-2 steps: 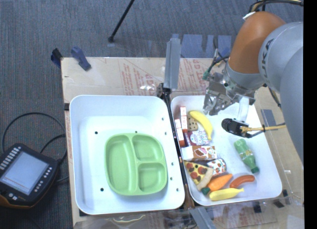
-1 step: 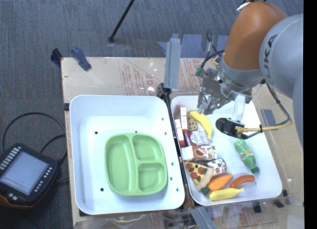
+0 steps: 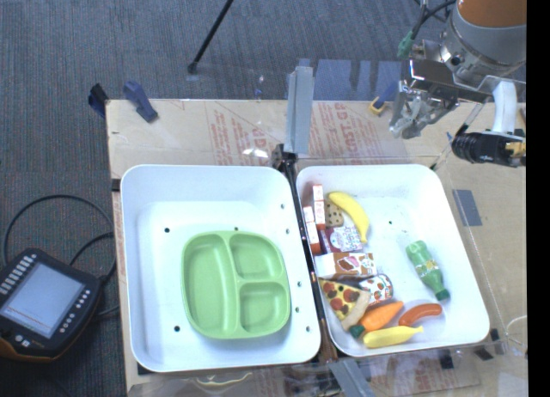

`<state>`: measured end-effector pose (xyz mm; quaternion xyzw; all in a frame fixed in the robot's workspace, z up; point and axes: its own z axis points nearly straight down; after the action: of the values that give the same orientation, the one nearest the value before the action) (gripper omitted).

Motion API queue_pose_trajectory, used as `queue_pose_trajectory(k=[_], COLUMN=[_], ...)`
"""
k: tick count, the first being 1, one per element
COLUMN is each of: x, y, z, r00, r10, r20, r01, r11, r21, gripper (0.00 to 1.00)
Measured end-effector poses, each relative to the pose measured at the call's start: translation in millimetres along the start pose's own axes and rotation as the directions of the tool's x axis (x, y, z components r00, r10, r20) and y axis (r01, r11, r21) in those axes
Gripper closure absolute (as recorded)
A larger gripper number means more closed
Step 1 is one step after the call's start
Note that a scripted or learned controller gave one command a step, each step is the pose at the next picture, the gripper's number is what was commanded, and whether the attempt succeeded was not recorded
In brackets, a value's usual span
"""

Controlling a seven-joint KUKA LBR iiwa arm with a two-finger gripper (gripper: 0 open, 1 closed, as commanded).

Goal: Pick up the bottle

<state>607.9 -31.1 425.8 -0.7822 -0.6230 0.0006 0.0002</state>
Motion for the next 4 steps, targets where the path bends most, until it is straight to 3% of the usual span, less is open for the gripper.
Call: queue_pose_trajectory(k=[1,2,3,4], x=[-52.3,-133.7,-153.2,-182.7], y=[21.7,4.6,13.5,6.8], z=[-11.0,-11.5,-11.5,-11.5], r00=[0.968,0.930,0.892,0.785], r10=[-0.251,-0.368,-0.452,-0.619], r20=[0.000,0.000,0.000,0.000], r01=[0.251,0.368,0.452,0.619], r11=[0.968,0.930,0.892,0.785], r21=[0.000,-0.001,-0.001,-0.001], gripper=[1.00,1.00,1.00,1.00])
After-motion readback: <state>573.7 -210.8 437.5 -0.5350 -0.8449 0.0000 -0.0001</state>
